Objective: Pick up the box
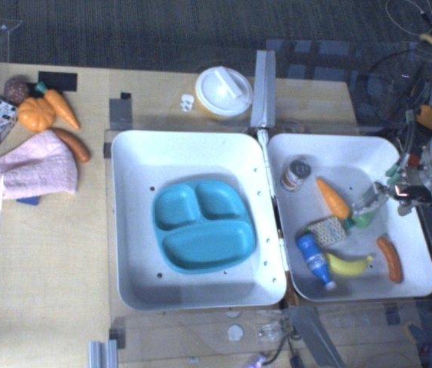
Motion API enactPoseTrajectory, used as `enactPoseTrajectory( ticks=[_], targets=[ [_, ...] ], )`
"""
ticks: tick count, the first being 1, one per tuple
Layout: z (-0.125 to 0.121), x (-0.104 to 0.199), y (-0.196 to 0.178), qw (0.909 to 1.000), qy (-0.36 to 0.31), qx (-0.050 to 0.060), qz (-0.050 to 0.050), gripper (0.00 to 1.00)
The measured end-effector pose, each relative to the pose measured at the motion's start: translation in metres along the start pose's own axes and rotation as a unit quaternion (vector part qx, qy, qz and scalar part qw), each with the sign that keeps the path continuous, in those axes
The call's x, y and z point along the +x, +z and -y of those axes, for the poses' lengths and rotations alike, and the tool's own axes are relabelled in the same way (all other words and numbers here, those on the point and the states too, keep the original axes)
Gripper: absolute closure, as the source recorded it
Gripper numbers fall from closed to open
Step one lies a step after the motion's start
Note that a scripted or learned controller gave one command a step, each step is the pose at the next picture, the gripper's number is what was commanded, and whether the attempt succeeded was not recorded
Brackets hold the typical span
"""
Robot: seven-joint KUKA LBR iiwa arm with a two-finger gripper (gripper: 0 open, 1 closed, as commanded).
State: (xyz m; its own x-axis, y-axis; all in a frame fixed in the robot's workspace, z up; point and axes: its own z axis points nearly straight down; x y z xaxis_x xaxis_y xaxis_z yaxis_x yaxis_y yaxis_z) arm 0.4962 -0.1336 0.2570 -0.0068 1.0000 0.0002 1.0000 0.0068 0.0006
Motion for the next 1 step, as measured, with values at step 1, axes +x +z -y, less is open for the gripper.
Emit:
enactPoseTrajectory(
  ticks=[1],
  targets=[
    [-0.0043, 0.0235, 0.1525, 0.9930, -0.118, -0.001, 0.000, 0.00]
  ],
)
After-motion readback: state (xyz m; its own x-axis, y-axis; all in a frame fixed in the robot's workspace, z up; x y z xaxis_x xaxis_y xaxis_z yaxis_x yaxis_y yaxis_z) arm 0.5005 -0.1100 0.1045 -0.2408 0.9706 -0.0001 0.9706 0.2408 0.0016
